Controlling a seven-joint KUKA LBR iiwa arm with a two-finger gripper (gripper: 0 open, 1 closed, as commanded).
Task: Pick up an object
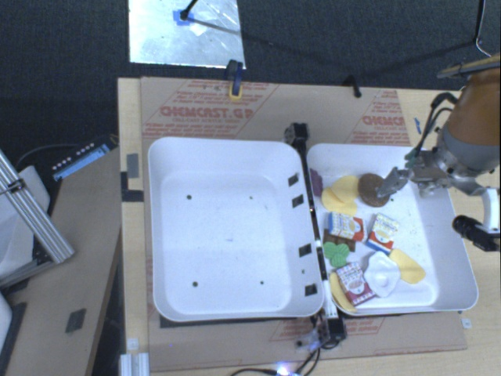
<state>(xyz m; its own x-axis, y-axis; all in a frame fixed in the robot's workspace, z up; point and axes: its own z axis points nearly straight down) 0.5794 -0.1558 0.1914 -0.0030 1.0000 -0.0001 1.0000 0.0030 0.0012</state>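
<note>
The right bin [446, 233] holds a heap of small items. A brown round piece [369, 189] lies beside a yellow piece [340, 195]. Below them are two small printed cartons [344, 226] [383, 232], a green piece [337, 253], another red-and-white carton [354, 283], a white piece [383, 273] and a yellow piece [409, 265]. My gripper [391, 182] reaches in from the right, low over the bin, with its tip right at the brown round piece. Whether it touches that piece is unclear.
The left bin [227, 233] sits next to the right one, with a black clamped divider [307, 210] between them. The grey arm with its orange band [477, 120] hangs over the right bin's far right side. A purple scrap [315, 182] lies at the right bin's left wall.
</note>
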